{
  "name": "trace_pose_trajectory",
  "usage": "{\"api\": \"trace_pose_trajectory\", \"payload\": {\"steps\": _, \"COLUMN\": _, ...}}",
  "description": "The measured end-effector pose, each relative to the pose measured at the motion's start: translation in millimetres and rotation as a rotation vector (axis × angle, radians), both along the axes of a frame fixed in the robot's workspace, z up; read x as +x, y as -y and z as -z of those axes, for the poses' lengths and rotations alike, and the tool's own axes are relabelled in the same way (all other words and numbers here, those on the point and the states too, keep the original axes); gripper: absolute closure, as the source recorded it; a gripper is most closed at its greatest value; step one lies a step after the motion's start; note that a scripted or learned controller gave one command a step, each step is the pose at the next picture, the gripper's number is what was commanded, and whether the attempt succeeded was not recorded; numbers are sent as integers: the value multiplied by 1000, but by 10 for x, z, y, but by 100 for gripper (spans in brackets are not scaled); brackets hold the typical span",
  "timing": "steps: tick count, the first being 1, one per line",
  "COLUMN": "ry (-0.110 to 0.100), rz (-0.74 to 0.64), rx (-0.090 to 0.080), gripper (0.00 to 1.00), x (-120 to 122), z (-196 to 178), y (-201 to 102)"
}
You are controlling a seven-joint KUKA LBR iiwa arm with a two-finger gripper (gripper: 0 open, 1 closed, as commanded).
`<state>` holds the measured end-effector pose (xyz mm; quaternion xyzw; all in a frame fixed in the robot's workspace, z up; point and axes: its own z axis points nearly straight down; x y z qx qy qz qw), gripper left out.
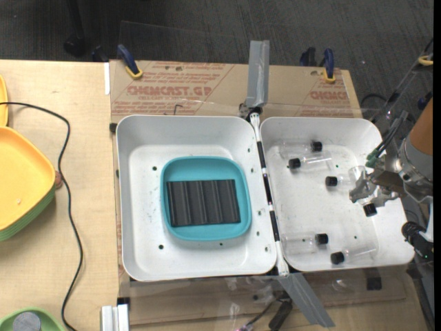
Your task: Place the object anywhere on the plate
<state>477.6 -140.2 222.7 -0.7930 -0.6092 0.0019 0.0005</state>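
Object [308, 161] — clear tube w/ black caps, right bin; tool [363, 188] state unclear.

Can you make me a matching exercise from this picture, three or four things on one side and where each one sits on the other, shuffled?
Things:
1. teal plate
2. yellow dish
3. orange-tipped clamp
4. small black-capped pieces

Places:
A. in the right bin
B. in the left bin
C. on the cardboard sheet's far left corner
D. at the bench's left edge

Pairs: 1-B, 2-D, 3-C, 4-A
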Motion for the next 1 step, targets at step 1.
{"api": "trace_pose_trajectory", "payload": {"steps": 1, "ry": 0, "rz": 0, "rx": 0, "gripper": 0, "x": 0, "z": -1, "y": 0}}
